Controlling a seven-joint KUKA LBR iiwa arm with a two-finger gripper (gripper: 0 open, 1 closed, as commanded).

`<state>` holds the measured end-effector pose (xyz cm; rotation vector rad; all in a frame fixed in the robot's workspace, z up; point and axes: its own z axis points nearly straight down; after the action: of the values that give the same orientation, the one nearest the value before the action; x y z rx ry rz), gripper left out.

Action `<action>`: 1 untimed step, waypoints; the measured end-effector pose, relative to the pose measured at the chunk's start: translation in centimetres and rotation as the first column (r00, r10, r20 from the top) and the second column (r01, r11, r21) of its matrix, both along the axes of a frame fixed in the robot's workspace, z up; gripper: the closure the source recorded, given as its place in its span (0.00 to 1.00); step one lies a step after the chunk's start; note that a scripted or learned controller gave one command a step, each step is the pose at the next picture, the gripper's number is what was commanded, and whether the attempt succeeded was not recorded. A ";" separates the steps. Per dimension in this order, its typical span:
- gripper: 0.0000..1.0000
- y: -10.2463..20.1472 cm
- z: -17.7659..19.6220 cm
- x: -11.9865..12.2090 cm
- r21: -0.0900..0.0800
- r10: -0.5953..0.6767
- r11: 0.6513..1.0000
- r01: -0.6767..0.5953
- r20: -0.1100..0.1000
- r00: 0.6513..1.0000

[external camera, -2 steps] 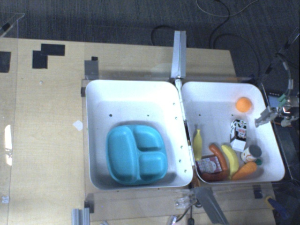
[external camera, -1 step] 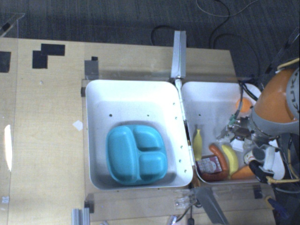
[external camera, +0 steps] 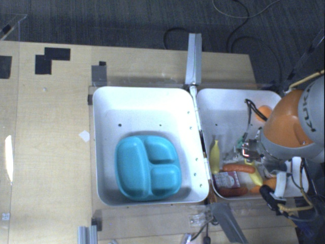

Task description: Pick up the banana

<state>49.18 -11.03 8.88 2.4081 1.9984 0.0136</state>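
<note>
Right bin (external camera: 228,105): banana (external camera: 215,155) lying unpicked by the divider; my hand's (external camera: 252,151) state I cannot tell; grasp not done.

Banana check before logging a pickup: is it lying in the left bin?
No, the banana lies in the right bin, beside the divider.

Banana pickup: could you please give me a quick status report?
Arm low over right bin. Banana lying free by the divider, upright in view. Packaged food and hot dog crowd its near end.
</note>
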 end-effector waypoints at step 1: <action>1.00 0.1 1.0 0.3 0.001 0.003 1.000 -0.003 0.004 1.000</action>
<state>49.47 -10.91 9.85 2.4042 2.0006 0.0202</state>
